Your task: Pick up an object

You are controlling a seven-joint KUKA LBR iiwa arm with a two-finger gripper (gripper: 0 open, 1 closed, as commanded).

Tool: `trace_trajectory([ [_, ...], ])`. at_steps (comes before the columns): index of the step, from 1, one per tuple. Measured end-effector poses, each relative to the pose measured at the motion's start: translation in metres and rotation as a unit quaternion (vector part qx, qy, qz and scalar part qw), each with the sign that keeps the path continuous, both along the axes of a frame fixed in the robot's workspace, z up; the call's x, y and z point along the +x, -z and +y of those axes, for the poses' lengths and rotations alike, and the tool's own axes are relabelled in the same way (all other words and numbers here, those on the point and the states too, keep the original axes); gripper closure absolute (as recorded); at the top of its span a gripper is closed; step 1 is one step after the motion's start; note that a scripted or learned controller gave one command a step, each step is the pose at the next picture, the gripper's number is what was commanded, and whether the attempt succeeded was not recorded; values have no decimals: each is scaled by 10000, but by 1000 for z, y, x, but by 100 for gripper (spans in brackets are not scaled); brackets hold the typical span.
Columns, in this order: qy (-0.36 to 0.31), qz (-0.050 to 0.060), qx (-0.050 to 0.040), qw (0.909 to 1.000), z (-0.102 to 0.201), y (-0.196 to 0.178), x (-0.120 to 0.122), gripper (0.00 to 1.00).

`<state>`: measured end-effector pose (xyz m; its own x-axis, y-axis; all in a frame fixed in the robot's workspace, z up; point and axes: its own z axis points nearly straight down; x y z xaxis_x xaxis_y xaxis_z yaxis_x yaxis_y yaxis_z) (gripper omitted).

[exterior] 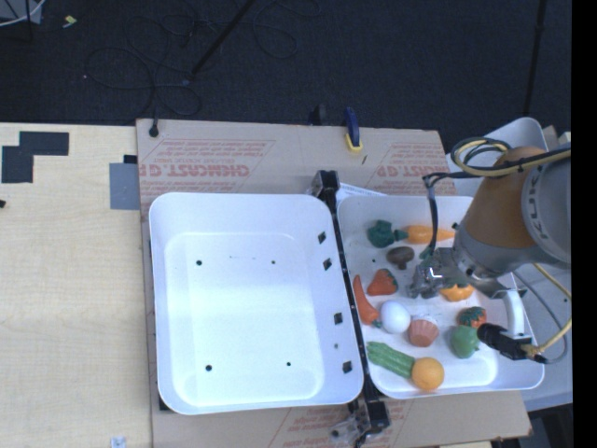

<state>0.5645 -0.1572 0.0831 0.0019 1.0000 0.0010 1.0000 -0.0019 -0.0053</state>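
Currently gripper (431, 276) sits low in the right bin (508, 373), down among the toy food, between the brown piece (401, 256) and the orange piece (457, 293). Can't tell its grip state or whether it has anything. Candidates cluster tight: white egg (395, 317), green cucumber (390, 357), orange ball (428, 373). Left bin (168, 250) serves as the drop side, presumably.

Grey arm (522, 222) reaches leftward, hand (431, 276) lowered.

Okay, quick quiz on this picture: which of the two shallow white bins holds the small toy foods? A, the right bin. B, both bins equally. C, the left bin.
A: the toy foods, such as the white egg-shaped piece, the long green cucumber-like piece and the round orange ball, all lie in the right bin, where the gripper is working.
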Motion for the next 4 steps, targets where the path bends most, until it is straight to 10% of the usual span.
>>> trace_trajectory([
  [1, -21, -43, -11, 10000, -6, -6, 65, 100],
  [3, -26, -33, -10, 10000, -55, -5, 81, 100],
  [4, 6, -42, -13, 10000, -58, -99, 54, 100],
])
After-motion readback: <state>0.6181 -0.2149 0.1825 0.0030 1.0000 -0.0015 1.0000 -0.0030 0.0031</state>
